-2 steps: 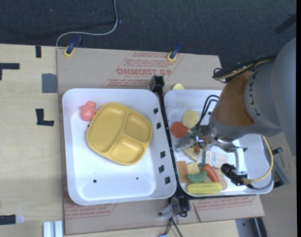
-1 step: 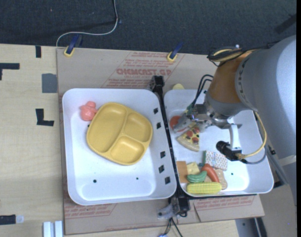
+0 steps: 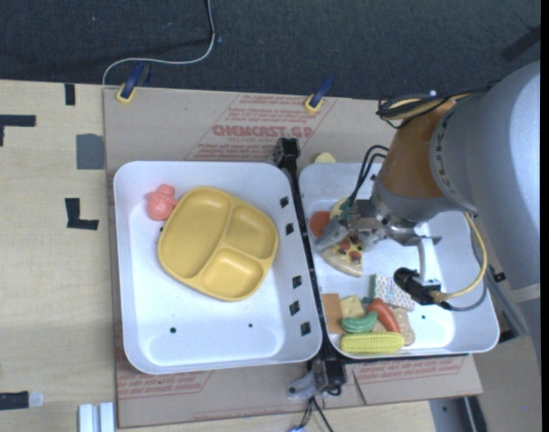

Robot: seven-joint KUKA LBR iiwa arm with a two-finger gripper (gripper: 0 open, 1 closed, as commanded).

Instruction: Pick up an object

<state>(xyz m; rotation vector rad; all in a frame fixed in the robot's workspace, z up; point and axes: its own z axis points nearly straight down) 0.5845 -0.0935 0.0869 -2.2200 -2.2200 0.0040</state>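
My gripper (image 3: 344, 229) is down in the right bin (image 3: 463, 327), at its left-middle, right over a pizza slice toy (image 3: 345, 259). A red round piece (image 3: 320, 220) lies just left of the gripper. Near the bin's front lie a yellow corn cob (image 3: 373, 342), a red-orange carrot-like piece (image 3: 385, 316), a green piece (image 3: 354, 325) and an orange-brown block (image 3: 331, 302). The wrist hides how the gripper stands against the pizza slice.
The left bin (image 3: 211, 340) holds a yellow divided plate (image 3: 219, 243) and a pink toy (image 3: 159, 202) at its far left corner. A pale yellow piece (image 3: 324, 158) sits at the right bin's far edge. A black divider (image 3: 297, 241) runs between the bins. The arm's cable (image 3: 477, 268) loops over the right bin.
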